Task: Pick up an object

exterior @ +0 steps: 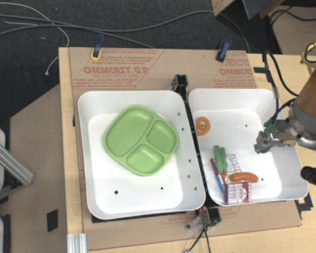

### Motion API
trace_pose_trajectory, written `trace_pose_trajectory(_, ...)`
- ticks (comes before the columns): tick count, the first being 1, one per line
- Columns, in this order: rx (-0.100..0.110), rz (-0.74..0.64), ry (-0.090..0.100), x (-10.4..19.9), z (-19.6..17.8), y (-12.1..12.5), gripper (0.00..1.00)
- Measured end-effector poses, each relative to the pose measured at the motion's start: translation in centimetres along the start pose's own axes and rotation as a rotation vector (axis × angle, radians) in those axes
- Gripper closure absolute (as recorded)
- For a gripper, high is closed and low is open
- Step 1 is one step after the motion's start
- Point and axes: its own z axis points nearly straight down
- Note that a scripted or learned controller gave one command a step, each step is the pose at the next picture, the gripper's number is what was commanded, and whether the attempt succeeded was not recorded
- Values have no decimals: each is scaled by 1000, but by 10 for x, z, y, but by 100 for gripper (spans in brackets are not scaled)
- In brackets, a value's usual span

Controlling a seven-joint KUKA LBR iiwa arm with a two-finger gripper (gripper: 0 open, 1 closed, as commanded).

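The right bin (237, 101) holds a small orange ring (202, 125) near its left wall. Toward its front lie a green piece (220, 157), a purple and blue pen-like stick (217, 175), an orange sausage-shaped toy (244, 178) and a small patterned box (237, 192). My gripper (264, 142) hangs over the right part of this bin, to the right of those objects and apart from them. Nothing shows between its fingers.
The left bin (95, 194) holds a green divided plate (141, 139). Black clamps (179, 82) sit where the bins meet at the back and at the front (208, 216). Cables run along the right bin's far right corner (271, 78). Cardboard lies under both bins.
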Motion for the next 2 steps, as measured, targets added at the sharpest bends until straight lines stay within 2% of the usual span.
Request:
trace_pose_trajectory(1,5,1,1,0,-2,1,100)
trace_pose_trajectory(2,6,-5,4,53,-8,17,100)
